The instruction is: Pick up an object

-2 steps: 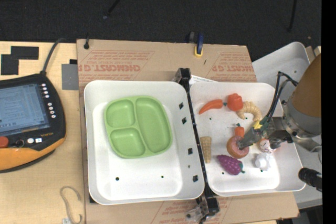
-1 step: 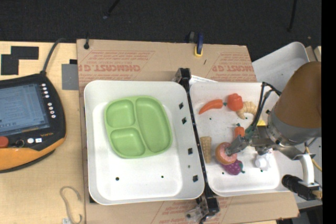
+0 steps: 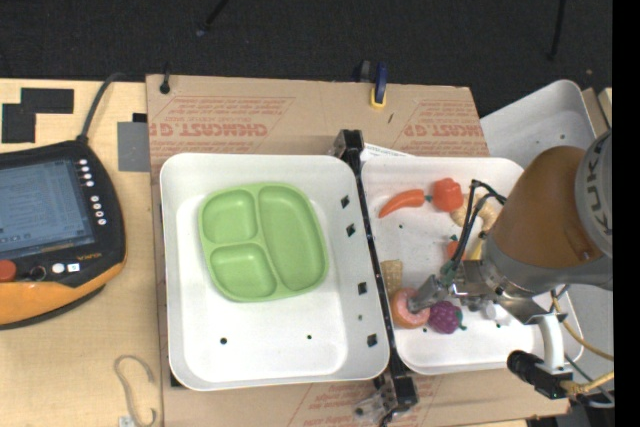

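Observation:
The right bin [image 3: 440, 360] holds several small toy foods: an orange chili pepper [image 3: 401, 203], a red-orange pepper [image 3: 446, 192], a pale piece [image 3: 476, 211] near the arm, a tan cracker [image 3: 391, 271], a pink ring-like piece [image 3: 406, 309] and a purple grape bunch [image 3: 444, 318]. My gripper [image 3: 435, 293] is low in this bin, just above the pink piece and the grapes. Its dark fingers [image 3: 424, 292] point toward the left. The arm's orange band [image 3: 535, 215] hides the bin's right part.
The left bin [image 3: 190, 335] carries a green divided plate [image 3: 263, 241]. A black divider [image 3: 365, 255] separates the two bins. A teach pendant [image 3: 50, 225] lies on the bench at far left. Cardboard [image 3: 250, 120] lies under both bins.

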### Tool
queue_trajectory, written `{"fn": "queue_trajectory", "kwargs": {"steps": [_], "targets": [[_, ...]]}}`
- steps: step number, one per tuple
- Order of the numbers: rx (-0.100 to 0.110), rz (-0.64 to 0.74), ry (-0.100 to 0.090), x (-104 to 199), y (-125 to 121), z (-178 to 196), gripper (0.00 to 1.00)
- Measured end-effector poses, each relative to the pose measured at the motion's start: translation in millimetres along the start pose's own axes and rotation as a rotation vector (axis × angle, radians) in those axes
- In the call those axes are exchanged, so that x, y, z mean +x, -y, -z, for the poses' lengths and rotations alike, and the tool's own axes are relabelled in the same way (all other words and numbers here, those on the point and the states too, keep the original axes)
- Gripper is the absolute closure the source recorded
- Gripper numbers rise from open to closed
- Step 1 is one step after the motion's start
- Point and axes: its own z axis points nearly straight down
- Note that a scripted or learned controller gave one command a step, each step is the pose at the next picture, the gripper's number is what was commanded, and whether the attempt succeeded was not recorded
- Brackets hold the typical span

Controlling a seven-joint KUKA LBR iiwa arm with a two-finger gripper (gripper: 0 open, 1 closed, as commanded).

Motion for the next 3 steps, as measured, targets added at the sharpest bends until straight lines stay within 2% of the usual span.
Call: {"fn": "queue_trajectory", "kwargs": {"steps": [1, 2, 3], "targets": [[-0.019, -0.01, 0.017, -7.8, -3.0, -38.0, 0.0], [-0.015, -0.013, 0.0, -3.1, -3.5, -26.5, 1.0], [-0.007, 0.0, 0.003, 0.4, -2.8, 15.8, 1.0]]}}
